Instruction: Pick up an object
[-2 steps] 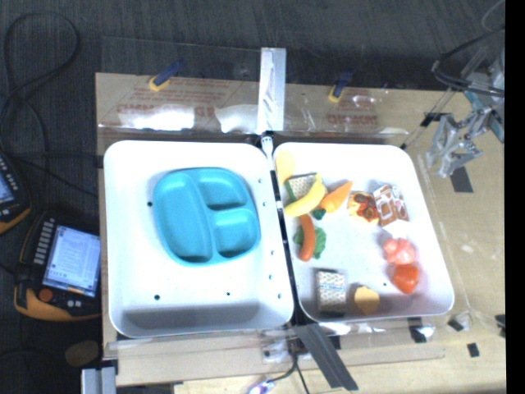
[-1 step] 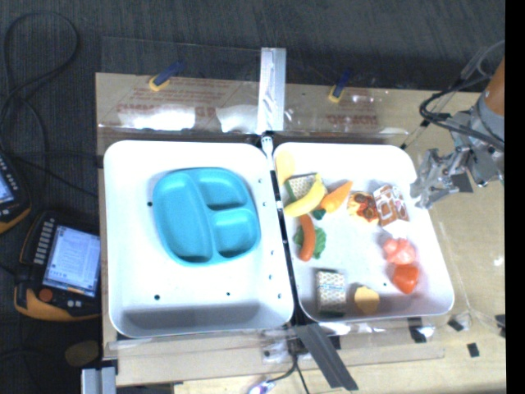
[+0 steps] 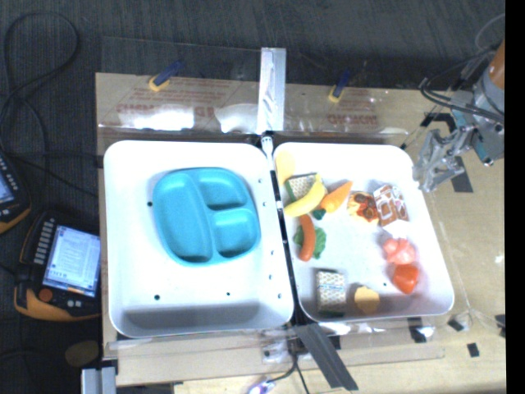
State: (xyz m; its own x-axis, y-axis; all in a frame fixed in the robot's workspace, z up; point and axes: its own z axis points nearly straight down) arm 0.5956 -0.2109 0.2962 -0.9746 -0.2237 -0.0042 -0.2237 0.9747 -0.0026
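Observation:
The right bin holds several toy foods: a yellow banana, an orange carrot, a red-and-white packet, a hot dog, a pink and red strawberry pair, a patterned block and a yellow-brown piece. My gripper hangs over the bin's upper right corner, just outside the rim, with its fingers apart and nothing between them. It is well clear of the packet, the nearest item.
The left bin holds a blue divided tray. A raised ridge separates the two bins. A handheld controller lies off the bench at the left. Cables and the arm's wrist sit at the upper right.

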